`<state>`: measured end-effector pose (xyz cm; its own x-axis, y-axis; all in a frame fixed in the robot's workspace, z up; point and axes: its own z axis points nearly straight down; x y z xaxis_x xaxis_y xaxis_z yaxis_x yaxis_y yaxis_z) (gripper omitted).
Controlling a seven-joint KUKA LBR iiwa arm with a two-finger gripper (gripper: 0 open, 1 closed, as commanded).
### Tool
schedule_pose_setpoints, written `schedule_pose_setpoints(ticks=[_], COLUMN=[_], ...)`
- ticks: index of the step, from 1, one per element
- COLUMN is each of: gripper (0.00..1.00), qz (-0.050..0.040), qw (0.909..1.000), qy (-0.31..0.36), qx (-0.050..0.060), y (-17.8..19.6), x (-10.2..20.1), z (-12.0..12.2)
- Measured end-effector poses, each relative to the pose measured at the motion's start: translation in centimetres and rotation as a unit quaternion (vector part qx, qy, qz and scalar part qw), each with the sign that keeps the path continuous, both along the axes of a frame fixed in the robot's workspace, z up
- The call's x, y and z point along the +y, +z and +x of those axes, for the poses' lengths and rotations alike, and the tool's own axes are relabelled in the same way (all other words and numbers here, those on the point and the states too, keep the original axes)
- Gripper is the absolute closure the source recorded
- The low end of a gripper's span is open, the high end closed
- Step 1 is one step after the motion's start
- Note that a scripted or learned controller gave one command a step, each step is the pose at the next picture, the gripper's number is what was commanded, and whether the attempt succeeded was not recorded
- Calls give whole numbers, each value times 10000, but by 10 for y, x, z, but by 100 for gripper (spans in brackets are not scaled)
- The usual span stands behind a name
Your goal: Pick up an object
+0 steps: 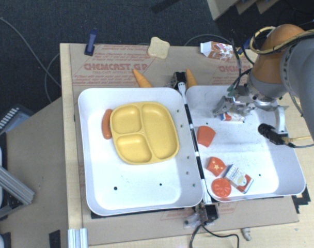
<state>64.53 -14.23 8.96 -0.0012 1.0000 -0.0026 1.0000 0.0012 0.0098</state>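
While the arm is reaching in over the right bin (281,187), the tool (230,109) is hanging low at that bin's far end, right above a small red-and-white item (232,117) lying on the bin floor. Whether the tool is apart or together is not something this view is showing, and nothing is visibly sitting between its tips.

That small item is looking like the nearest target. To do this step well, the tool should be centring over the item before descending, since it is lying close to the bin's far wall and a tip could be catching the rim. Closing on its narrower side and lifting straight up would be the safer choice.

The right bin is also holding 4 other pieces: an orange-red block (205,135) near the divider, a red piece with a star (216,165), a red tomato-like disc (221,188), and a small carton (239,178) beside it. The left bin (95,154) is carrying a yellow 3-compartment tray (144,132), with a hot-dog-like toy (106,123) lying just beside the tray's left edge.
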Motion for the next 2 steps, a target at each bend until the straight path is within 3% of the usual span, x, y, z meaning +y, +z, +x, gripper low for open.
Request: schedule_pose_setpoints(ticks=[1,2], gripper=[0,100], qz=[-9,-20], qw=[10000,10000], qy=[2,8], qx=[5,-28], y=[0,12], x=[-1,-1], z=[24,26])
